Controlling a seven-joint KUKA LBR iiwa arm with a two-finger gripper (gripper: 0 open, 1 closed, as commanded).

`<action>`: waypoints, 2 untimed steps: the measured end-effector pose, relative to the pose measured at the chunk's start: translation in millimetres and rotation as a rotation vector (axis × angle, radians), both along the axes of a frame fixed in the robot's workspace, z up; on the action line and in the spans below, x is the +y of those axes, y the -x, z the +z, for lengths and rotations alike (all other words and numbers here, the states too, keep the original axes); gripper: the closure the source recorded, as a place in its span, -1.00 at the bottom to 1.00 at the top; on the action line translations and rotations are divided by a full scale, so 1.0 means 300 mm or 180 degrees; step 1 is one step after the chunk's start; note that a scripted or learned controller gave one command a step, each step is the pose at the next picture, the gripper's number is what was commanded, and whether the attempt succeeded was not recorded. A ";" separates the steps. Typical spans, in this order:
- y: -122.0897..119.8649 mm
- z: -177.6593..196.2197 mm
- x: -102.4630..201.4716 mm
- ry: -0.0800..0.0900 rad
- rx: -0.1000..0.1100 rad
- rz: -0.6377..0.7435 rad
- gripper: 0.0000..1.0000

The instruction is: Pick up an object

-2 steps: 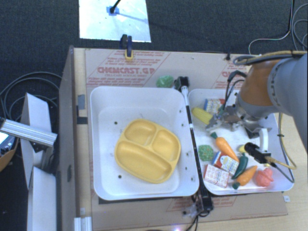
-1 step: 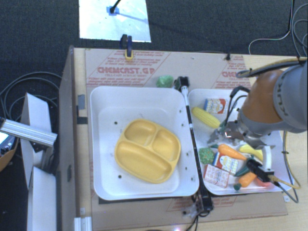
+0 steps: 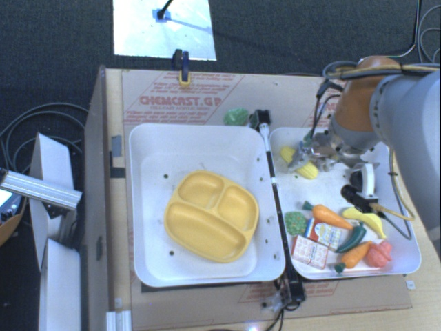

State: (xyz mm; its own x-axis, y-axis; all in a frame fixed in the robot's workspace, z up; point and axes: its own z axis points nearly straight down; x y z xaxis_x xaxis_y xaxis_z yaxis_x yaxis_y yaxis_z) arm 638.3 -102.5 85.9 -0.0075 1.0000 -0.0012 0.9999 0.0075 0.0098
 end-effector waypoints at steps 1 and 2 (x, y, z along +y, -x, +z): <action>0.012 0.032 -0.003 -0.0008 0.0028 -0.0007 1.00; 0.104 0.348 0.213 -0.0012 0.0007 0.0008 1.00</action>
